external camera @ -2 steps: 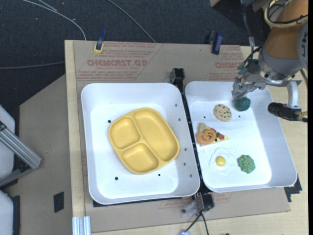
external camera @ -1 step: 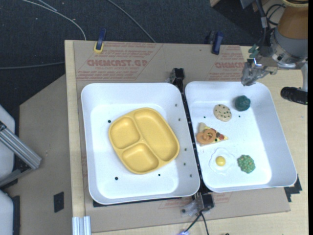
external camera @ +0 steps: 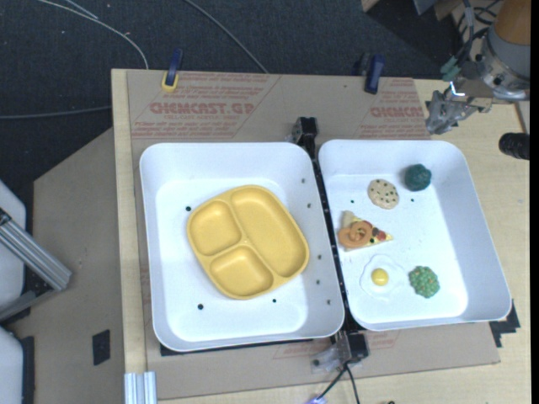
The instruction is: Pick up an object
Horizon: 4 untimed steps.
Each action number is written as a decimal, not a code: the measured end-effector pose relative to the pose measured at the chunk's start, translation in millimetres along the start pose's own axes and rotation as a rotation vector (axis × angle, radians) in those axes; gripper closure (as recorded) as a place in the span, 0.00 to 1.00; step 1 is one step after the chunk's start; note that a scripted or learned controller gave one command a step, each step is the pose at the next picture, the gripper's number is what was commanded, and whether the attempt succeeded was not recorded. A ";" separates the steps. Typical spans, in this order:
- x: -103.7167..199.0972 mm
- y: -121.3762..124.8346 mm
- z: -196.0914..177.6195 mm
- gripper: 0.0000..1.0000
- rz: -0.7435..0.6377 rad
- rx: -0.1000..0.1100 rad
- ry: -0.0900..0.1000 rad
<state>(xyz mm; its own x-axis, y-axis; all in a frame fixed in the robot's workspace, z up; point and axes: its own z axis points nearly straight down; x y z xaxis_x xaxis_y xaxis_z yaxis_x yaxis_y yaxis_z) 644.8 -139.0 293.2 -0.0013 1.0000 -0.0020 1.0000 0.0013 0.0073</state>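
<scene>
Claw [external camera: 444,116] above right bin's [external camera: 480,225] far rim, grip state can't tell. Cookie [external camera: 382,194], pizza slice [external camera: 362,234], egg [external camera: 380,277], broccoli [external camera: 424,281] in bin.

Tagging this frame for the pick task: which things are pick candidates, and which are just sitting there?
Job:
- gripper, over the right bin's far edge
- cookie
- dark green ball
- pizza slice
- fried egg
- broccoli

Lying about:
- yellow divided plate, left bin
- blue clamps

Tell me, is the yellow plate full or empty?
Empty. The yellow plate in the left bin has three bare sections; the cookie and fried egg lie in the right bin.
</scene>
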 end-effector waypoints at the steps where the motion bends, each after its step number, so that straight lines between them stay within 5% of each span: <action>1: 47.1 -15.3 5.3 1.00 -0.003 0.010 0.003; 4: 213.5 -37.0 54.6 1.00 -0.003 0.011 0.003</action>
